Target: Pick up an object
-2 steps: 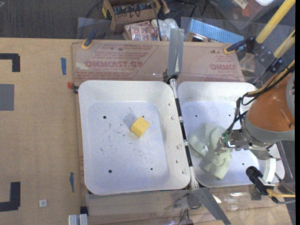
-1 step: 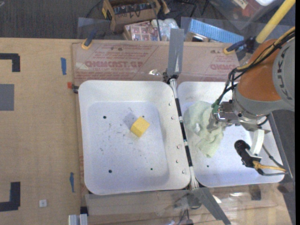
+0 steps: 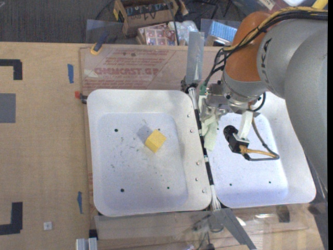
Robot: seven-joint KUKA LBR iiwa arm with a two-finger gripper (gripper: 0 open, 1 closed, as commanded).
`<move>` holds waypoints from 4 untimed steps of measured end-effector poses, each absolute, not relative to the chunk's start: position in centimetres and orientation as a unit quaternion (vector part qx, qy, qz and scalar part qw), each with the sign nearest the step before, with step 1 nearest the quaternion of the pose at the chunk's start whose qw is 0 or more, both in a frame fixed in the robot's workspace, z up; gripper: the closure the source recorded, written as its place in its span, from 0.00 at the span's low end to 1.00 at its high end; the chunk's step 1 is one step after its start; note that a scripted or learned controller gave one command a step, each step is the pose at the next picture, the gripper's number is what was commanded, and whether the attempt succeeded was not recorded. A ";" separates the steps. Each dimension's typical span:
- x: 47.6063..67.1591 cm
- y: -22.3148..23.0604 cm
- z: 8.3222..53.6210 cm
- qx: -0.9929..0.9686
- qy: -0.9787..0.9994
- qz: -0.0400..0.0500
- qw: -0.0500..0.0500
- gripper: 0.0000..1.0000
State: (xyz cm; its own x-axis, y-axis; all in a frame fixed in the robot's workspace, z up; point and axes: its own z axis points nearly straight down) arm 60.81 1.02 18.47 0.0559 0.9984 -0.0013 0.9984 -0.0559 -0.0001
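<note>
A small yellow block lies in the middle of the left white bin, with a small grey patch just up and left of it. My gripper hangs below the orange wrist band, low over the left edge of the right bin, close to the divider between the bins. It is about a hand's width to the right of the yellow block and not touching it. Nothing shows held in the gripper.
A black plug with an orange cable dangles from the wrist over the right bin. The grey arm covers the upper right. A cardboard sheet and clutter lie behind the bins; the wooden bench extends left.
</note>
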 end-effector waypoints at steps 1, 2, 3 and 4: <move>65.9 5.2 18.4 0.667 0.745 -0.002 0.000 1.00; 65.9 5.3 19.4 0.666 0.746 -0.003 0.000 1.00; 65.9 5.4 20.4 0.666 0.746 -0.004 0.001 1.00; 61.0 14.7 22.4 0.543 0.840 0.000 -0.001 1.00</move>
State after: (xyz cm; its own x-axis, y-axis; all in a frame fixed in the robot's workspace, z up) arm 60.99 14.74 22.41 -0.4108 0.9117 0.0007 0.9117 0.4108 -0.0016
